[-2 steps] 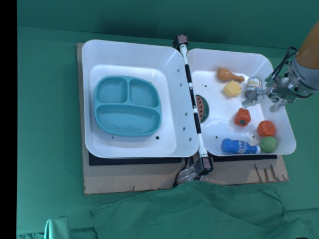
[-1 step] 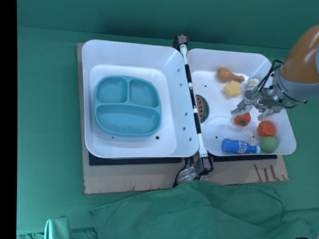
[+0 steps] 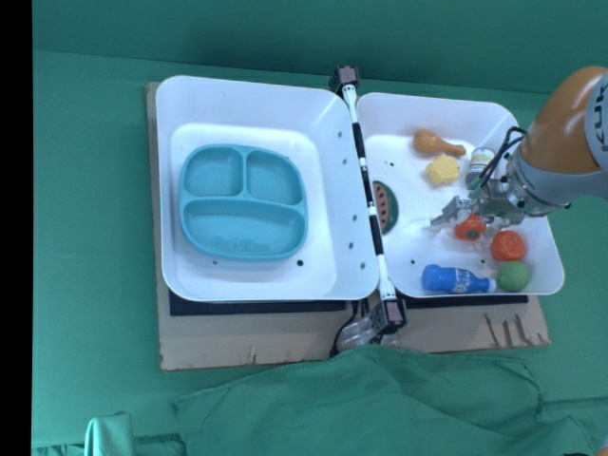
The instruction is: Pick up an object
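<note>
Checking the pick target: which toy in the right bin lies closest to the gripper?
The small orange-red toy directly beneath the gripper. The orange ball, green ball and blue bottle lie farther toward the bin's near edge.

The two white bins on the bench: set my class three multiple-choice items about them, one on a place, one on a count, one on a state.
1. Where is the teal divided plate?
A. left bin
B. right bin
C. on the green cloth

2. How many compartments does that plate have?
A. two
B. three
C. five

3. How does the blue bottle lie?
A. upright
B. on its side
C. on the plate

Answers:
1 A: the plate rests in the left bin, across the divider from the toys.
2 B: two small sections at the top, one long one below.
3 B: it lies lengthwise on the floor of the right bin, near the front wall, below the gripper and beside the green ball.
</note>
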`<act>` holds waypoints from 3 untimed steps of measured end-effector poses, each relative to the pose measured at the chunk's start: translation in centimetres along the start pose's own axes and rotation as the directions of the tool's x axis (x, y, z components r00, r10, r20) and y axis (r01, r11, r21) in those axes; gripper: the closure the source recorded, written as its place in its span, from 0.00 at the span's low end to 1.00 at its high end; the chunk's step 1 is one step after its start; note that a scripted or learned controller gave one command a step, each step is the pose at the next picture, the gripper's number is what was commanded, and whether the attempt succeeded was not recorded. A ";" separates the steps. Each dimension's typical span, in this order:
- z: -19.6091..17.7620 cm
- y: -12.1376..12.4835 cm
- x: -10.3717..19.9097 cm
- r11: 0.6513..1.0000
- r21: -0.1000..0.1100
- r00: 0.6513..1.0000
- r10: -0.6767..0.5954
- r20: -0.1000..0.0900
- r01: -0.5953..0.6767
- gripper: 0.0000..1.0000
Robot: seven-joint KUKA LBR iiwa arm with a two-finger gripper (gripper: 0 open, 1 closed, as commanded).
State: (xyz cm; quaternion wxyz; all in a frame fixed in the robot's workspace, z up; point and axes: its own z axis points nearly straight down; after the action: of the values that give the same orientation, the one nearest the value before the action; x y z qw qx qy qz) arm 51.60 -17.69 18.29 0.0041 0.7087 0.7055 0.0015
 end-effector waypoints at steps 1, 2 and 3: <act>-1.5 0.2 -0.2 1.000 -0.013 1.000 0.004 0.006 -0.003 1.00; -7.8 0.0 -1.0 1.000 -0.004 1.000 -0.001 0.002 0.001 1.00; -12.3 0.3 -1.1 1.000 -0.002 1.000 -0.002 0.001 0.002 1.00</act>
State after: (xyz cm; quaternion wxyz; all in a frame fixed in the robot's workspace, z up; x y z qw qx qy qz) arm 51.81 -18.72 30.63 0.0052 0.7081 0.7061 0.0019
